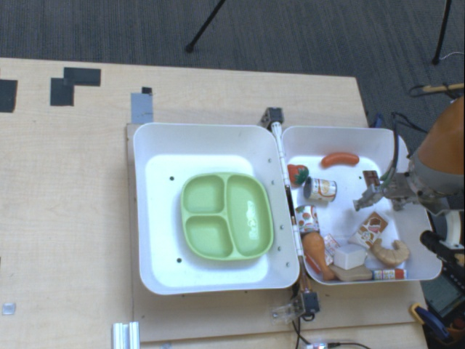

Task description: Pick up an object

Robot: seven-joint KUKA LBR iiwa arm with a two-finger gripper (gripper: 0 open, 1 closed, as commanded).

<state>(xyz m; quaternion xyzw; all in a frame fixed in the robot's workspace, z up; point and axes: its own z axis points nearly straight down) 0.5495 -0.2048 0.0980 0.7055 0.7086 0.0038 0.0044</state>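
Currently the gripper point(369, 193) hangs over the right bin point(385, 138), toward its 3 o'clock side, with the arm entering from the right edge. Its dark fingers look slightly parted, but the slanted view blurs them; I cannot tell whether they are open or shut, and nothing is visibly between them.

Nearest candidate: a small brown-and-white packet point(371, 228), just below the gripper at about 6 o'clock. A croissant-shaped piece point(391, 251) lies beyond it at 5 o'clock, touching or almost touching the packet. At 9 o'clock stands a small can point(321, 189); at 11 o'clock a red sausage point(340, 158) lies alone on bare floor.

Judgement: the lower corner is crowded (white block point(349, 256), carrot point(315, 251), marker point(386, 274)), so a descent there risks pinching two items or glancing off. The sausage or can offers cleaner clearance. Centre over one item, align fingers across its narrow axis, descend straight.

The left bin point(152, 195) holds a green divided plate point(226, 216).
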